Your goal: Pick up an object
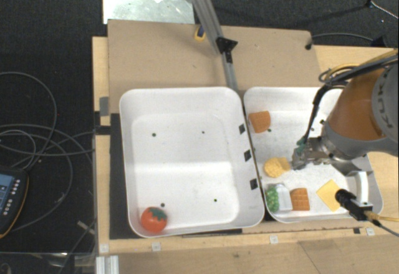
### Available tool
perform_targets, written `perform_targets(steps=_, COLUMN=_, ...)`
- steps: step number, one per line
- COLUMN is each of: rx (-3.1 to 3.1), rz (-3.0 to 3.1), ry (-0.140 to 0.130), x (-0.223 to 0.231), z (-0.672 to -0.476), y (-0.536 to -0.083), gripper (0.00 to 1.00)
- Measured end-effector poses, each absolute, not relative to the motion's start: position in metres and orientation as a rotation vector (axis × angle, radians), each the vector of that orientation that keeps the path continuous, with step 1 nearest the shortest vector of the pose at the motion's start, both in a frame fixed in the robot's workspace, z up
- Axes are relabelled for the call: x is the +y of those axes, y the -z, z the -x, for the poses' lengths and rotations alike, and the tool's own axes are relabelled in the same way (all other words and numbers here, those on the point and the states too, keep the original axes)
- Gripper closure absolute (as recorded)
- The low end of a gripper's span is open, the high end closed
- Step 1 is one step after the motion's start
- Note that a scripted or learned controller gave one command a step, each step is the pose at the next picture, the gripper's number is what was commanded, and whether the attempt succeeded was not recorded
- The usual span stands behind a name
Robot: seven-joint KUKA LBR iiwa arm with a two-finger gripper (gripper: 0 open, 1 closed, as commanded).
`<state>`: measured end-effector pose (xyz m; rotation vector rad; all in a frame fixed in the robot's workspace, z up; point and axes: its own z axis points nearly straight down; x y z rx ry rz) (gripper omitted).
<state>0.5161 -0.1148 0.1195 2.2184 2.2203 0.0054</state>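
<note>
The gripper hangs low in the right bin, a round yellow piece just left of it toward the dividing edge; grip state unclear.

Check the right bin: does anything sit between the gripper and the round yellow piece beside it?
Nothing visible does. The gripper hangs right beside the round yellow piece, with only bare bin floor between them. The orange piece lies farther back, and the green piece and waffle-patterned piece nearer the front.
</note>
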Motion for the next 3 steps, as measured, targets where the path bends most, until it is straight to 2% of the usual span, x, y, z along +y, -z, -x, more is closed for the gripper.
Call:
perform_targets(steps=1, rx=2.222, rz=-2.212, ry=-0.006, x=-0.123, z=-0.525, y=-0.175, gripper=1.00)
perform_targets(steps=2, rx=2.222, rz=-2.210, ry=-0.007, x=-0.125, z=-0.521, y=-0.236, gripper=1.00)
perform_targets(steps=3, rx=2.224, rz=-2.213, ry=-0.003, x=-0.125, z=-0.522, y=-0.248, gripper=1.00)
